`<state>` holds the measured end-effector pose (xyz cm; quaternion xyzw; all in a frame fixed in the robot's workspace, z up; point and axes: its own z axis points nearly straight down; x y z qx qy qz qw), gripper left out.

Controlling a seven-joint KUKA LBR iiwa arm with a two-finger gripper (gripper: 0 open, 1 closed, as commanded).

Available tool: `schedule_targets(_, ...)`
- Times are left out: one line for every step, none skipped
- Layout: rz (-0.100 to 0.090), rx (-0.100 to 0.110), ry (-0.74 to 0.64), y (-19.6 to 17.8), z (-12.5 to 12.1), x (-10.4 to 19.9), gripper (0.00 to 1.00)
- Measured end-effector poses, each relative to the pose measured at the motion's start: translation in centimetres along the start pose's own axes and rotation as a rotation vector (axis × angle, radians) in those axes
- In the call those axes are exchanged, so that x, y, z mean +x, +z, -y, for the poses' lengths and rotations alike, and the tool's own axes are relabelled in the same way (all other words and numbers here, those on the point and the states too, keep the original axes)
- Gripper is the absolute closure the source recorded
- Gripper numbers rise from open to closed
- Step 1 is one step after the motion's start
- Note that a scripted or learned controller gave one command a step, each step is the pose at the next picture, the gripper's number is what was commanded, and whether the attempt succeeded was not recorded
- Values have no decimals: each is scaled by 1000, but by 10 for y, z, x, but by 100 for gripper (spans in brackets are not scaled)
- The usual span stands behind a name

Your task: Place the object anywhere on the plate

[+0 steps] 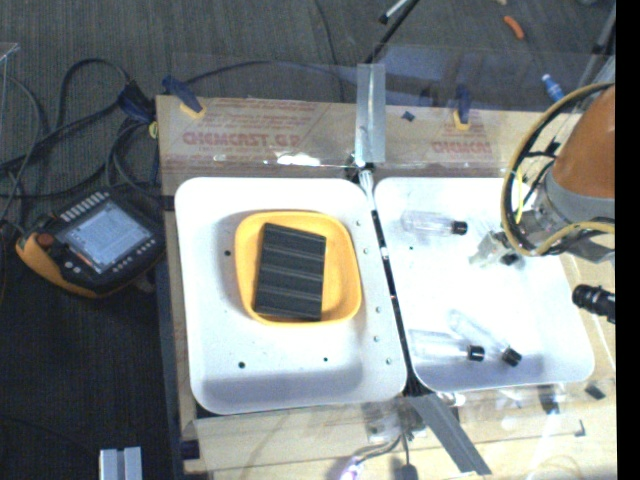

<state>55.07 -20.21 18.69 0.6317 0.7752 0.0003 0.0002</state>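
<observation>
Yellow plate (345,268) in left bin (200,298), carrying dark ribbed block (291,270) flat at its middle. Clear vials (432,225) scattered across right bin (560,368). Gripper (500,248) low over right bin's upper part; grip state impossible to tell.

2 white bins: left bin (200,358), right bin (560,353). 1 yellow plate (345,268) in left bin. 1 dark ribbed block (291,270) on plate. 3 clear vials with black caps in right bin: vial one (432,226) near top, vial two (445,346) and vial three (482,337) near bottom; a possible fourth clear item by the arm, can't tell. 1 arm (590,158). 1 pendant (90,243) on floor at left. 2 clamps on bench back edge: clamp one (183,98), clamp two (461,108).
</observation>
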Motion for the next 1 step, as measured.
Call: schedule_targets(0, 0, 0, 0, 0, 0, 0)
